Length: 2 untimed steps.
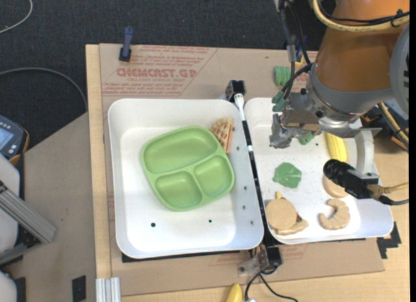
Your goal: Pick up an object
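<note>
A green leaf lies in the right bin, just nearer than the gripper, untouched. Nearer sit a cookie and croissant; corn lies right. The left bin holds a green tray.

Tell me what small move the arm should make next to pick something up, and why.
Probably a short move down and toward the view's bottom, onto the green lettuce piece. The gripper hangs in the right bin just above that piece in the view, and it lies apart from the round cracker and the croissant.
</note>
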Each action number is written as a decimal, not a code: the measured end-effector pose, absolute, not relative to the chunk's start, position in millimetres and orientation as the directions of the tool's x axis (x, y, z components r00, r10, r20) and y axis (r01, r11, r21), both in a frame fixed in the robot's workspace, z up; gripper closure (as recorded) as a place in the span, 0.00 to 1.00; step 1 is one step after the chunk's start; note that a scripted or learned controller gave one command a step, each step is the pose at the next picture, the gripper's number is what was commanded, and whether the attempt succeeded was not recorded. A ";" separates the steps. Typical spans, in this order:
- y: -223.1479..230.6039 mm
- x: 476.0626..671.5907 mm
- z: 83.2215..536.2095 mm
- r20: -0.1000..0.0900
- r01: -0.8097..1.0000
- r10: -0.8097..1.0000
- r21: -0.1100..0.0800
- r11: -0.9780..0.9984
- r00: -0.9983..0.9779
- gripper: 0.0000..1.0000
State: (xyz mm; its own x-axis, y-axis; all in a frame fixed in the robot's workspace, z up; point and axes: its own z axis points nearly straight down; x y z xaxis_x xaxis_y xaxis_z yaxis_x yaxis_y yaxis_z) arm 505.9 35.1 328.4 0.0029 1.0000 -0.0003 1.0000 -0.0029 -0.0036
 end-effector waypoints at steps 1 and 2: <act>87.7 528.9 306.2 0.001 1.000 1.000 -0.003 0.005 -0.005 1.00; 105.7 483.3 393.1 0.003 1.000 1.000 0.008 0.004 -0.004 1.00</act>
